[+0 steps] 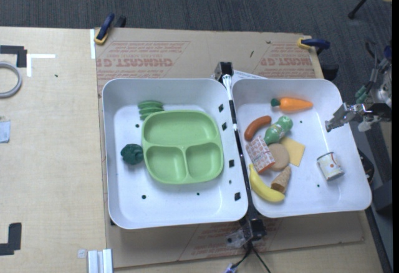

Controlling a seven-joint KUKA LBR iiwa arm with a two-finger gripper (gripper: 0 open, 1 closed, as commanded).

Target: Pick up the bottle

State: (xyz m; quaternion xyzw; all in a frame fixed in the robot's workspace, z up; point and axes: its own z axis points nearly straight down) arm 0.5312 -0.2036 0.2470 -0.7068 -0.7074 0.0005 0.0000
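A: Where's the bottle [277, 131] sitting?
B: It's lying in the right bin [349, 194], touching the sausage [257, 126]; the gripper [341, 116] is hovering at the rim, grip unclear; cardboard [146, 57] is reading "CHEMCAST GP".

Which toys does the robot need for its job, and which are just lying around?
For the job: green bottle; robot hand.

Just lying around: carrot, sausage, banana, cheese slice, small can, green divided plate, broccoli.

Divided green plastic tray [182, 154] in the left white bin [118, 194], dark green broccoli toy [131, 153] at its left, small green bottle [278, 131] among toy foods in the right white bin [349, 194], orange carrot toy [293, 103] behind it
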